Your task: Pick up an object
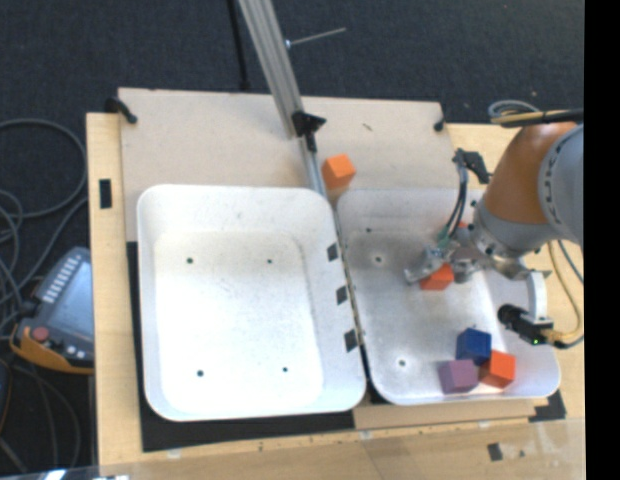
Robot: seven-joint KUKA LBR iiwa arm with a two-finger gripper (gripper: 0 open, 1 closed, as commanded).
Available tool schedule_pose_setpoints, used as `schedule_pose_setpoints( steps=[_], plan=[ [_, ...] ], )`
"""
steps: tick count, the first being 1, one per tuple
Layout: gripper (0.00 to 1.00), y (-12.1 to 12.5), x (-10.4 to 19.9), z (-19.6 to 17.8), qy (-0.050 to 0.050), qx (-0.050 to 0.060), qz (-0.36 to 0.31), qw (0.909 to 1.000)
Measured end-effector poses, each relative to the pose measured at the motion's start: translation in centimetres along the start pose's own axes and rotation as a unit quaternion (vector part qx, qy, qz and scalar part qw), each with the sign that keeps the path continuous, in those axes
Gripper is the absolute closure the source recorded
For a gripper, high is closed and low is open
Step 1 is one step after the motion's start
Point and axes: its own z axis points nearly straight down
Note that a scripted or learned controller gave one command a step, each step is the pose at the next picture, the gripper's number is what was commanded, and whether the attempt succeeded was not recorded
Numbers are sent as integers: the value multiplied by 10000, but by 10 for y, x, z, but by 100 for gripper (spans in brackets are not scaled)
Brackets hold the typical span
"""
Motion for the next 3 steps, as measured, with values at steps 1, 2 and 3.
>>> schedule_pose_setpoints(
  steps=[1,2,3],
  plan=[
    [100,2,-1,-15,1,-45,24,10000],
    [100,-12,63,-87,11,-58,-43,10000],
    [100,-48,159,-188,12,-64,-55,10000]
  ],
)
